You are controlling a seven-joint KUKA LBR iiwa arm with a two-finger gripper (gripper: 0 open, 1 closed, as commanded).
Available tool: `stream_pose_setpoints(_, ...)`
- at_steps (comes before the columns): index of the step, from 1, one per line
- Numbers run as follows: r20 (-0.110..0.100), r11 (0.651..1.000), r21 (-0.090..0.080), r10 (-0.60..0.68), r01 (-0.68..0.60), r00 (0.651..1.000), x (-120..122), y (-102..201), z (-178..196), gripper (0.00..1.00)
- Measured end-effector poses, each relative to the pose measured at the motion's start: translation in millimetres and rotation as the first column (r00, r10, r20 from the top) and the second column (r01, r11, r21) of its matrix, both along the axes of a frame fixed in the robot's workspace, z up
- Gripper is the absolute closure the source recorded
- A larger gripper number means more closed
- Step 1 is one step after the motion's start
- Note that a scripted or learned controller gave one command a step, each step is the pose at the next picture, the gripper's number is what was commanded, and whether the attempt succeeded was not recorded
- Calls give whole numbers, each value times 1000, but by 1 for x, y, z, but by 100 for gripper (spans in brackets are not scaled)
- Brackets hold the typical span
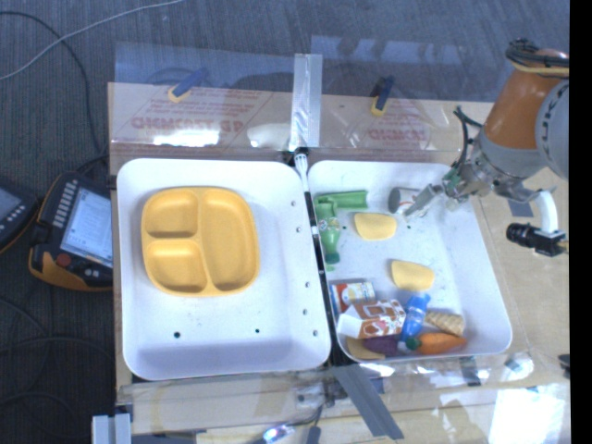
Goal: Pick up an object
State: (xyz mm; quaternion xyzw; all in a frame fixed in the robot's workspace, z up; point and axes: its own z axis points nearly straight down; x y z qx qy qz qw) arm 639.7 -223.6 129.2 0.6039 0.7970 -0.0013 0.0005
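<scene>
Two pale yellow rounded food pieces (374, 226), one yellow three-compartment plastic plate (198, 240); grey two-finger gripper (405, 202) slightly open, holding nothing.

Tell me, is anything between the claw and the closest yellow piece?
Nothing visible. The claw hangs over the right bin near its back, and the yellow piece lies just beside it on bare white floor. The green toy sits farther left.

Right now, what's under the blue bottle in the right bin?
The blue bottle lies over a carton and an orange carrot. A purple item shows beneath; the rest under it is covered.
</scene>
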Motion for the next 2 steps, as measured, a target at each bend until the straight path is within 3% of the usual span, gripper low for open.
stream_pose_setpoints(1, -8, 994, 11, -107, 107, 994, 31, 22, -39, 0)
stream_pose_setpoints(2, 9, 995, 2, -105, 105, 994, 33, 20, -29, 100)
